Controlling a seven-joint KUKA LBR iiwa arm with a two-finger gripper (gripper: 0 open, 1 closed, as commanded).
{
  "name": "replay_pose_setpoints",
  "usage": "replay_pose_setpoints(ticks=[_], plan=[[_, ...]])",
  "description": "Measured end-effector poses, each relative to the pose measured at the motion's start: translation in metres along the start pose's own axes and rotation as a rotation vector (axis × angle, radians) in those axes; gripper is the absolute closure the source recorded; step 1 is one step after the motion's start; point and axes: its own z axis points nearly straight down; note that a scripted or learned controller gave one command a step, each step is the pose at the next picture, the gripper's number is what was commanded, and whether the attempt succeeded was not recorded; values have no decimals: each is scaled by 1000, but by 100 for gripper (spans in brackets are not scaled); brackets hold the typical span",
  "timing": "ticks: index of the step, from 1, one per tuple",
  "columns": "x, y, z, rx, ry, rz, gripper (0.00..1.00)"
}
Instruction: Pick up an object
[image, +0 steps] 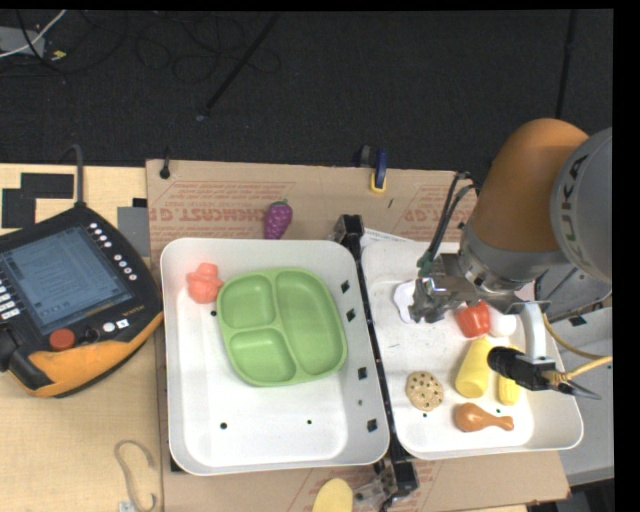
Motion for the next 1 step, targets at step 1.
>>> replay_pose_setpoints(ticks=[1], plan=[[-10, -2, -10, -1, -1, 0, 100]])
